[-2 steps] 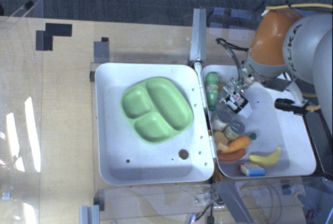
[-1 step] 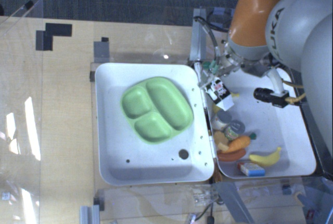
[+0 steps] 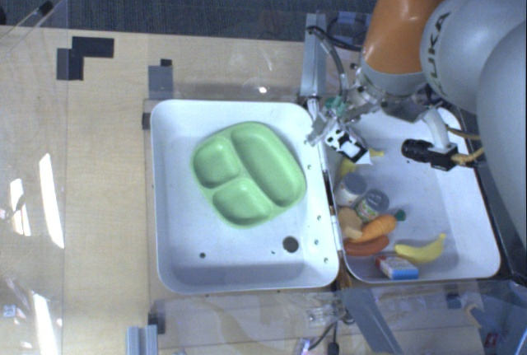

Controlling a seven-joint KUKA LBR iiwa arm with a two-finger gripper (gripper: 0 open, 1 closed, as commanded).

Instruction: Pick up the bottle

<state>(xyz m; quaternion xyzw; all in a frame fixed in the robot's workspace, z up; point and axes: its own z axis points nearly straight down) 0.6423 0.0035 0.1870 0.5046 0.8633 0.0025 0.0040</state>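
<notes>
We see the gripper (image 3: 336, 133) hanging over the inner wall between the two bins, near their far end. Can't tell its state from this slant; nothing visibly held. The bottle (image 3: 353, 188) sits just below the tool on the camera's near side, in the right bin (image 3: 469, 213), small with a grey cap, lying against that bin's left wall. A small jar (image 3: 373, 203) touches it on the side away from the wall. Further toward the camera from the tool: a carrot (image 3: 379, 226), a red sausage-like piece (image 3: 367, 245), a banana (image 3: 422, 249) and a small red-and-blue box (image 3: 396, 267), all bunched at the near end. On the tool's other side, the left bin (image 3: 189, 254) holds a green divided plate (image 3: 247, 172), well clear of the tool. Something yellow (image 3: 376, 153) peeks out just beside the tool.
</notes>
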